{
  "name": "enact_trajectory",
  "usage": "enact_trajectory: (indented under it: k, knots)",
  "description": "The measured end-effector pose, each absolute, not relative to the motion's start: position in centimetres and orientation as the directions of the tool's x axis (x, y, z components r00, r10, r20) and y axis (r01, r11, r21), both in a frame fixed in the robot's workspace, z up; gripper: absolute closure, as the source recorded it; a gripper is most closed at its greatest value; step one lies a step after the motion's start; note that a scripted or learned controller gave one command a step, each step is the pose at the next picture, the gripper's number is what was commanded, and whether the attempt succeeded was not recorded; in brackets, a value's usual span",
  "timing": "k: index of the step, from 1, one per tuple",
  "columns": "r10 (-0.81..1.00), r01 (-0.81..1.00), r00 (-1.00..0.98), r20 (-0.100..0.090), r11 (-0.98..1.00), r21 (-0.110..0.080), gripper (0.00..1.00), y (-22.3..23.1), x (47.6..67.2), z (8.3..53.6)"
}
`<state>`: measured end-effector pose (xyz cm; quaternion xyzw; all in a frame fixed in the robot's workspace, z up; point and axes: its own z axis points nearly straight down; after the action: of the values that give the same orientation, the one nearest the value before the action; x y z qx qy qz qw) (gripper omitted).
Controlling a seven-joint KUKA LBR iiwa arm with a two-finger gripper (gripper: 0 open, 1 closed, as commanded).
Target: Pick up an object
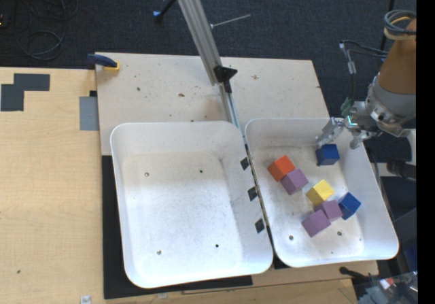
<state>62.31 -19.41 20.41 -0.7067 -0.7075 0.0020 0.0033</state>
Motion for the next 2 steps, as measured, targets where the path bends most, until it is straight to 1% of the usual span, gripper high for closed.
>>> enact_trajectory:
  k: [1,2]
  knots:
    - [1.0,1.0,-0.004,0.0,0.004,-0.003,0.0,-19.4,62.4,20.7]
    - [1.0,1.0,-0.001,0.002,0.001,-0.009,0.0,-19.4,61.9,14.3]
